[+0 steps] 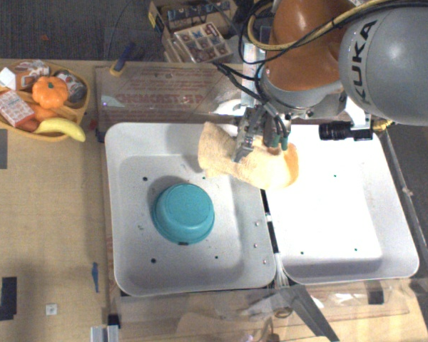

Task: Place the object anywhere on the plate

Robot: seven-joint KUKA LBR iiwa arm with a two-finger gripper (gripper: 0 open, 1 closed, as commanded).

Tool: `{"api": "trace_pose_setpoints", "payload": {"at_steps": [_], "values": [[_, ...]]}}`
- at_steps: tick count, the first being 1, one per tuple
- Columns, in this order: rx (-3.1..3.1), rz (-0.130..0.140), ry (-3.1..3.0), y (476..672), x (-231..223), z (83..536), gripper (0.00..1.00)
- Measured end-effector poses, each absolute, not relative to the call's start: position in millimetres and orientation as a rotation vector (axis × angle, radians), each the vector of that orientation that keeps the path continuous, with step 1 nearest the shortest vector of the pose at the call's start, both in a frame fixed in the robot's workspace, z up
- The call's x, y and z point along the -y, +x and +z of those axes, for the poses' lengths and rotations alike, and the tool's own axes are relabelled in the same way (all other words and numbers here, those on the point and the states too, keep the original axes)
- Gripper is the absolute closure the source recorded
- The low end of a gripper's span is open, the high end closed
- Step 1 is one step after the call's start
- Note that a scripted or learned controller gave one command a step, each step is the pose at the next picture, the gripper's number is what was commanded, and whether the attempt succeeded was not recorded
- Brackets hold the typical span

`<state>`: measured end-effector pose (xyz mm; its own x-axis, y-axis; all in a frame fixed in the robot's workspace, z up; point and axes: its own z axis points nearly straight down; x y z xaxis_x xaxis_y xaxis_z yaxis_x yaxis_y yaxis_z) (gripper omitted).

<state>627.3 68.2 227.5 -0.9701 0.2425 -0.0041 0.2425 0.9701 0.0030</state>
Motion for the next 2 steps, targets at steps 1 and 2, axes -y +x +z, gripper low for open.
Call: {"api": "trace_pose_setpoints", "payload": {"at_steps": [1,2], "values": [[-3.137,0.004,0.000,633.3,-118.1,224.0,1.00],[-3.136,0.005,0.000,633.5,-117.9,224.7,0.00]]}}
